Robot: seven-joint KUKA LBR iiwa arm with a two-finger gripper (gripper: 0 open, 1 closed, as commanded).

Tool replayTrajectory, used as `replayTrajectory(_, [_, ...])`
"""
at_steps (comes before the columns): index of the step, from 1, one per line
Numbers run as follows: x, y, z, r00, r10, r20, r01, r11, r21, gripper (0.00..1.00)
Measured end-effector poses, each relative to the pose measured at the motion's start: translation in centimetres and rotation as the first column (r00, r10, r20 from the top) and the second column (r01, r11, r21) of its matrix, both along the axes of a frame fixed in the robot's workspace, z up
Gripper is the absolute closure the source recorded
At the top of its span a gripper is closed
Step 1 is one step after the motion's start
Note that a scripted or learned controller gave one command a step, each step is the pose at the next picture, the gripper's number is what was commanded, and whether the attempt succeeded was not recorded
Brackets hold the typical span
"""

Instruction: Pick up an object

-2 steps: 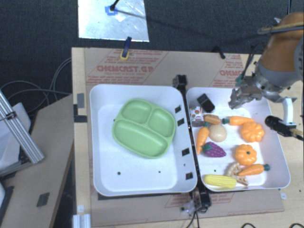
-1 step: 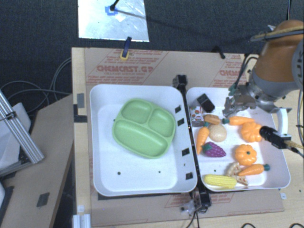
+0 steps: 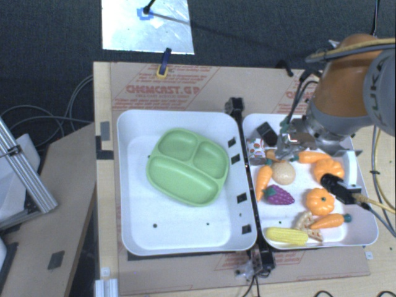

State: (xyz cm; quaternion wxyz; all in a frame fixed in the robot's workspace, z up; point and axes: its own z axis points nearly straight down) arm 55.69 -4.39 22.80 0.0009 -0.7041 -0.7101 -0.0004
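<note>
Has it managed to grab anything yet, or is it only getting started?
Nothing looks lifted yet. The gripper is low in the right bin, just above a pale round toy. The other toys lie there, and the green plate sits in the left bin. Grabbing and lifting remain.

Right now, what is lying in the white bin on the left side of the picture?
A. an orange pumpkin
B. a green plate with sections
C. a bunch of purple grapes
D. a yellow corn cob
B: the green divided plate lies in the left bin, while the grapes, corn and pumpkin are in the right bin.
</note>
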Motion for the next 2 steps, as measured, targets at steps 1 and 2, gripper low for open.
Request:
replayTrajectory(1, [-0.2, -1.6, -0.1, 1.0, -0.007, 0.002, 0.007, 1.0, -0.002, 1.0])
replayTrajectory(2, [-1.0, -0.1, 0.5, 1.0, -0.002, 0.001, 0.002, 1.0, -0.001, 1.0])
